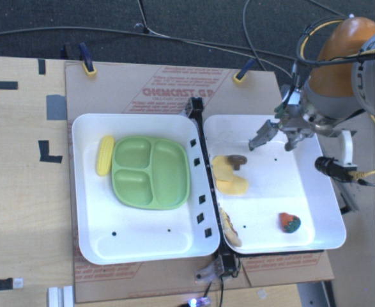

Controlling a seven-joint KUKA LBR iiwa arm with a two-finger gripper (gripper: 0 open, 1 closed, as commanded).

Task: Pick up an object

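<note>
- Objects for picking are lying in the right bin (pixel 328 200): a small brown piece (pixel 237 161) is touching the top of a pale yellow, soft-looking lump (pixel 229 178) near the divider, a red-and-green strawberry-like toy (pixel 290 222) is sitting near the front right corner, and a tan, speckled item (pixel 229 229) is resting against the front left wall.
- The gripper (pixel 278 139) is hovering over the back of that bin with its two dark fingers splayed wide and nothing between them; it is standing apart from every object.
- Judging by this, the pick is not yet made: the approach, closing and lift are all remaining.
- The left bin (pixel 85 190) is holding a glossy green plastic tray (pixel 151 172) with three moulded compartments, and a bumpy yellow toy corn cob (pixel 104 155) is lying just beside the tray's left edge.
- Both bins are looking like smooth, shallow white plastic with rounded corners, sitting on a printed cardboard sheet (pixel 168 88) held by yellow clamps.
- Black cables are trailing across the dark floor behind the bench.
</note>
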